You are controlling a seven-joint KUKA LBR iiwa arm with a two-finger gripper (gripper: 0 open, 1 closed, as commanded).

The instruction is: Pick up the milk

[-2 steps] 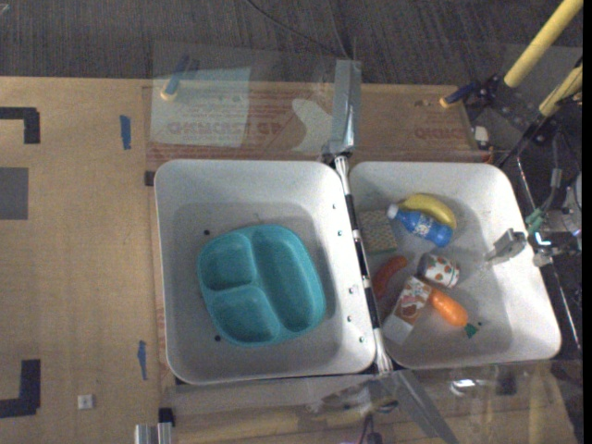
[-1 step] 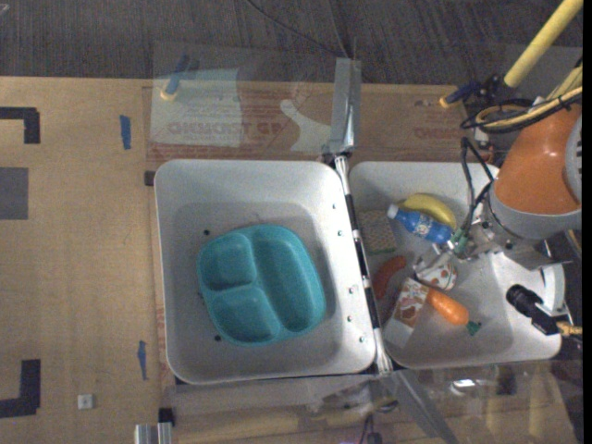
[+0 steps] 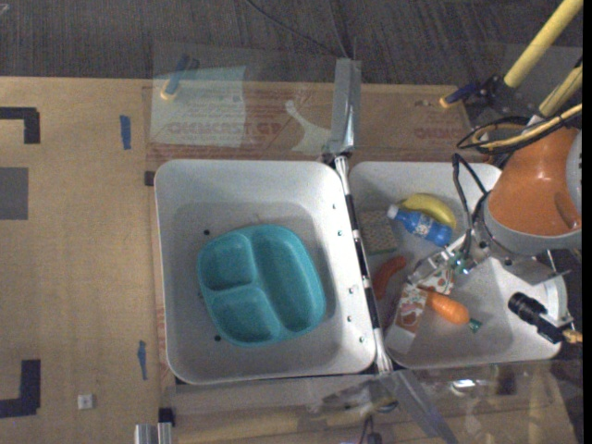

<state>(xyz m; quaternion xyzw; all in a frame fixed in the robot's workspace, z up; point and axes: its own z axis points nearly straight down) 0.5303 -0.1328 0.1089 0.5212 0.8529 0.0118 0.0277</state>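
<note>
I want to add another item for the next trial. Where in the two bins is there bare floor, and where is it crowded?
Left bin: bare floor rings the teal tray, widest along the far side. Right bin: crowded in the middle, where the bottle, banana, carton, carrot and tool cluster; a bare strip runs along its near edge.

One fixed camera looks down at a slant on the surface (image 3: 74, 248) from above. Both bins, left (image 3: 176, 202) and right (image 3: 499, 340), sit mid-frame, fairly near.

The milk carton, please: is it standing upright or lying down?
Lying down: the milk carton rests flat on the right bin's floor beside the carrot.
</note>
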